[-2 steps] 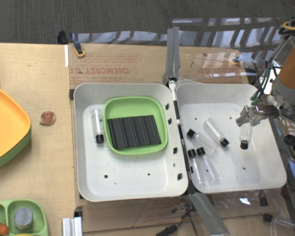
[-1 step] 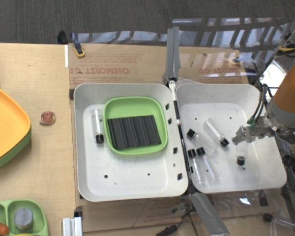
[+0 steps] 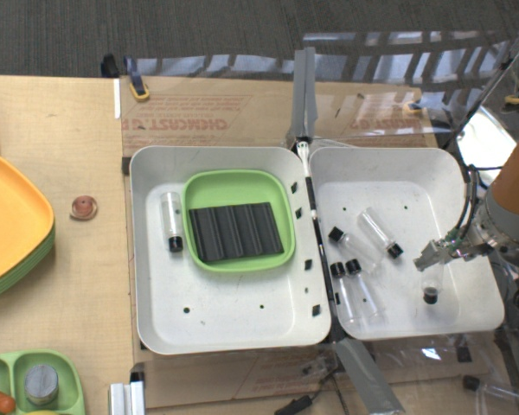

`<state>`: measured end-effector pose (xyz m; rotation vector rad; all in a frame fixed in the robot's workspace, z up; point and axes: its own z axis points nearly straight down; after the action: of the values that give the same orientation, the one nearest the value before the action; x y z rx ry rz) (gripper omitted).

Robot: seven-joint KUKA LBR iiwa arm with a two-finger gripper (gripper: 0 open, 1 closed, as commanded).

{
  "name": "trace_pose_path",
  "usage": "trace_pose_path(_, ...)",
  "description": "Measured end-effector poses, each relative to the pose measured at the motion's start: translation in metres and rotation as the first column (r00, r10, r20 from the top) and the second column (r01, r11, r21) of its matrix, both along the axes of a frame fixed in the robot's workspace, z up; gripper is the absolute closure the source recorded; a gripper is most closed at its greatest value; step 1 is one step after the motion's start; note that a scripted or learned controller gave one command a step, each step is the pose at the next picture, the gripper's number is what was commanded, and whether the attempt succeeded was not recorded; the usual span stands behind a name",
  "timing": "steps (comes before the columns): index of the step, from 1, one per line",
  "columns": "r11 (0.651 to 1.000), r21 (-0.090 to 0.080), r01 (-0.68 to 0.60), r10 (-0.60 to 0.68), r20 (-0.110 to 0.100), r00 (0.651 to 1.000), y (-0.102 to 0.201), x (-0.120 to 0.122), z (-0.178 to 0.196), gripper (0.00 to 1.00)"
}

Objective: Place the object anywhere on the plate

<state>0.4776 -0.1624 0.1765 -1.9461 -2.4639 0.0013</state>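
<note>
A green square plate (image 3: 235, 182) lies in the left bin (image 3: 233, 318), and a black ribbed slab (image 3: 240, 231) covers most of it. Just left of the plate, a clear vial with a black cap (image 3: 171, 220) rests on the bin floor. Several more clear, black-capped vials lie in the right bin (image 3: 398, 175): one slanted (image 3: 377, 233), two side by side (image 3: 357, 289) and a loose black cap (image 3: 336, 233). My gripper (image 3: 436, 252) hangs low over the right bin's right side, above a small black-capped piece (image 3: 430, 296) and right of the slanted vial. Nothing shows in its grasp.
Stacked orange plates (image 3: 9, 223) and a small red knob (image 3: 84, 206) sit on the wooden bench to the left. A green compartment tray (image 3: 26, 383) is at the bottom left. Cardboard (image 3: 199, 119) lies behind the bins, and a metal divider (image 3: 304, 93) rises between them.
</note>
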Motion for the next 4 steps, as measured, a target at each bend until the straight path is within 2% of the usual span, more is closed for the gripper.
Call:
trace_pose_path(1, 1.0, 0.0, 0.0, 0.0, 0.0, 1.0, 0.0, 0.0, 0.0, 0.0)
trace_pose_path(2, 0.991, -0.003, 0.134, -0.134, 0.002, 0.991, -0.055, 0.0, 0.104, 0.0)
trace_pose_path(3, 0.983, -0.001, 0.182, -0.182, -0.002, 0.983, -0.059, 0.0, 0.09, 0.0)
trace_pose_path(4, 0.965, -0.003, 0.261, -0.261, 0.001, 0.965, -0.06, 0.052, 0.16, 0.0)
